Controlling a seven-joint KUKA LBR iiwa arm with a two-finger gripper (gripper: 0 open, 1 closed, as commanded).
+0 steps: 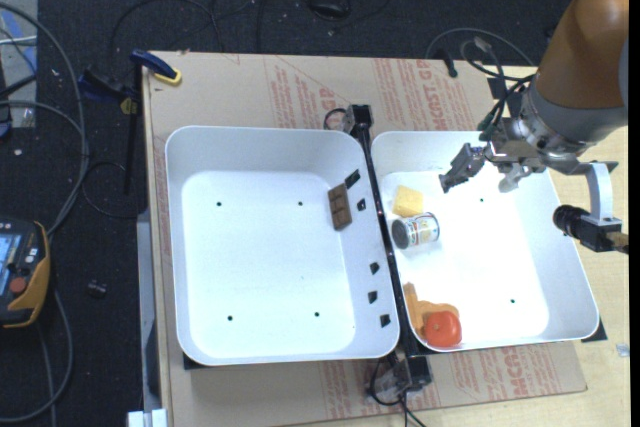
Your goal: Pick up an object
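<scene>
Your tool [487, 165] hangs with jaws spread, holding nothing, over the right bin [560, 260]. The small jar [416, 230] lies on its side nearby; straddle its body squarely before closing.

Faint red lettering printed in rows across the brown cardboard sheet [300, 80] covering the tabletop, seen reversed or upside down, too blurred to read as words.
</scene>
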